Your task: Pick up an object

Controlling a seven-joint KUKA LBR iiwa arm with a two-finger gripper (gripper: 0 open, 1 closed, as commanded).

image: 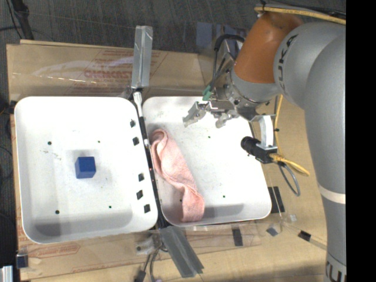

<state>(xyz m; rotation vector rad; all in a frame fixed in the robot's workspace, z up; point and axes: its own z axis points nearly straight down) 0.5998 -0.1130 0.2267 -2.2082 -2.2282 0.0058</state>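
A pink cloth [174, 172] lies crumpled along the left side of the right bin [235, 175], running from near the divider down to the bin's front edge. A small blue cube [86, 167] rests in the left bin [53, 128]. My gripper [207, 117] hangs over the far part of the right bin, above and to the right of the cloth. Its two grey fingers [192, 116] are spread apart, and nothing is between them.
A metal bar [141, 57] stands upright at the back between the bins, with black clips down the divider. A black part and yellow cable [267, 150] hang off the arm by the right bin's right rim. Cardboard lies under both bins.
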